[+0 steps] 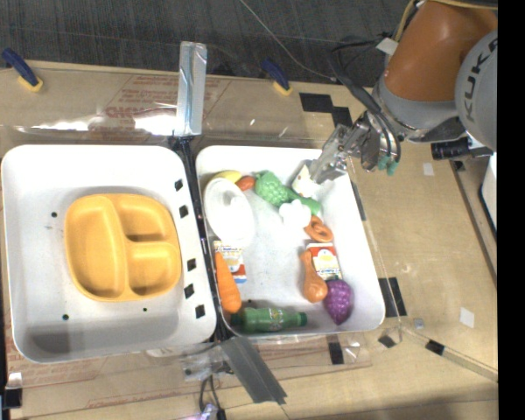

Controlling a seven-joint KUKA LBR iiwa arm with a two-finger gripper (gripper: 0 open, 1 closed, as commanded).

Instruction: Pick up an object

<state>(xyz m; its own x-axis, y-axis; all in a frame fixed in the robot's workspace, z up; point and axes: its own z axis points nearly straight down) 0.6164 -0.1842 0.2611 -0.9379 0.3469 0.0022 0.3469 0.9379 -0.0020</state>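
Note:
My gripper [322, 171] hangs over the far right corner of the right bin [367, 261], tilted down to the left. A small white object [302, 185] lies right at its tip; whether it is gripped is unclear. Close by sit a green leafy toy [272, 187], a white lump [292, 211] and an orange pretzel [318, 229]. A white bottle [229, 210] lies along the bin's left side. Nearer the front are a carrot [228, 289], a green bottle [268, 318], purple grapes [339, 299] and an orange sausage-like piece [312, 282].
The left bin [26, 234] holds a yellow divided tray [122, 243]. A metal strip [191, 90] stands behind the wall between the bins. Cables run along the bench near the arm's orange band [429, 46]. Blue clips [23, 68] hold the far edge.

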